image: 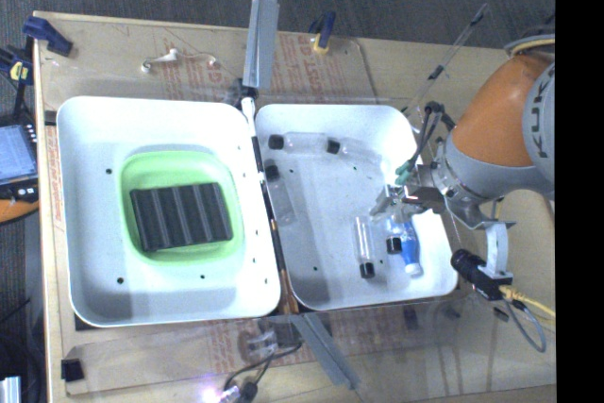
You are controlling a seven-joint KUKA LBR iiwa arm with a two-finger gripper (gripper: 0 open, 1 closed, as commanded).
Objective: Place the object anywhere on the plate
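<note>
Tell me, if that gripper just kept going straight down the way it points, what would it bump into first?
Probably the clear tube with the blue end, lying in the right bin just under the gripper. Depth is hard to judge from above, so it might miss and meet the bin floor instead.

Robot lab: clamped bench (396, 61), white bins (85, 203).

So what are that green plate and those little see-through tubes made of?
The green plate looks like matte plastic: even, soft color, rounded molded rim, with a dark ribbed insert. The tubes seem clear plastic or glass, since the white bin shows through them; their dark caps look plastic.
</note>
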